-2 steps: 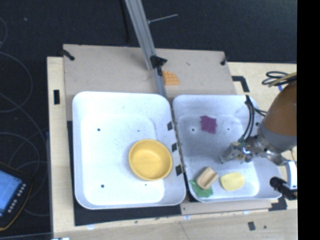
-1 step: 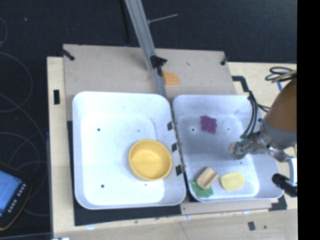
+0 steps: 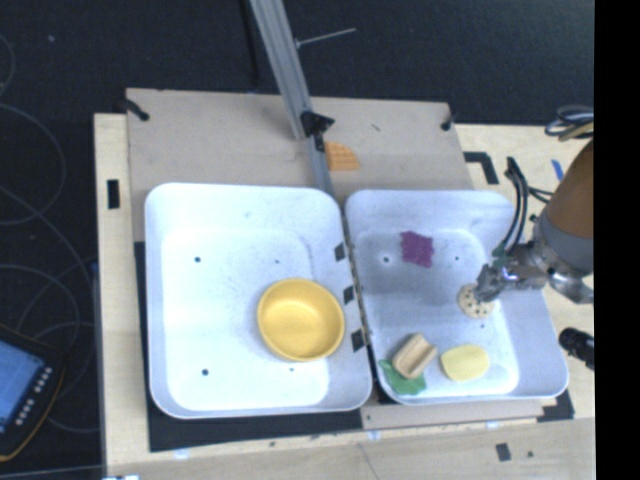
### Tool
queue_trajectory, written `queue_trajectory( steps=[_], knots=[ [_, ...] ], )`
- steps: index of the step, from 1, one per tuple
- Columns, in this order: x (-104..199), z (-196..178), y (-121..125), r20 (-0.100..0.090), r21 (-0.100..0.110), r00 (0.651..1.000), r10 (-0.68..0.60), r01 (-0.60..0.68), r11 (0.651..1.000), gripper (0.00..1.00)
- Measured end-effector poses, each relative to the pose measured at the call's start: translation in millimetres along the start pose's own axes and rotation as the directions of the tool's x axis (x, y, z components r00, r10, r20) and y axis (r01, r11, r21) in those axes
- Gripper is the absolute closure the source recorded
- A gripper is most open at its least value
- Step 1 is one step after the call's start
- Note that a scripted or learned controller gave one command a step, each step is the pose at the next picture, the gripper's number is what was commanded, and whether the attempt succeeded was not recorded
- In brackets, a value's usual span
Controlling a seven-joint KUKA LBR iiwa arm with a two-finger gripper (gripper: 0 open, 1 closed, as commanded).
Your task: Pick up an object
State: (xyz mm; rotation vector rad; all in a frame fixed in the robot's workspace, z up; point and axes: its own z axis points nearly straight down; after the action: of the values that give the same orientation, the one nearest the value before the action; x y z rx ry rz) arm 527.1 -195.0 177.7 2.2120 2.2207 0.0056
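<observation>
No text, label, brand, number or sign can be read anywhere here. The device with a blue screen (image 3: 22,386) at the lower left edge glows, but whatever it displays is too small and blurred to make out. The small orange tag (image 3: 341,157) on the brown board behind the bins carries no legible marking. The white bins (image 3: 190,218) bear only dark specks and screw holes, not characters. The yellow bowl (image 3: 300,319), the purple piece (image 3: 417,248) and the other small things in the right bin show no printing.
</observation>
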Motion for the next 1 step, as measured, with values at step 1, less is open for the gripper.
queue_trajectory(
  steps=[1],
  knots=[
    [-5.0, -64.5, 4.3, 0.001, -0.002, 1.0, 0.0, 0.0, 1.0, 1.0]
  ],
)
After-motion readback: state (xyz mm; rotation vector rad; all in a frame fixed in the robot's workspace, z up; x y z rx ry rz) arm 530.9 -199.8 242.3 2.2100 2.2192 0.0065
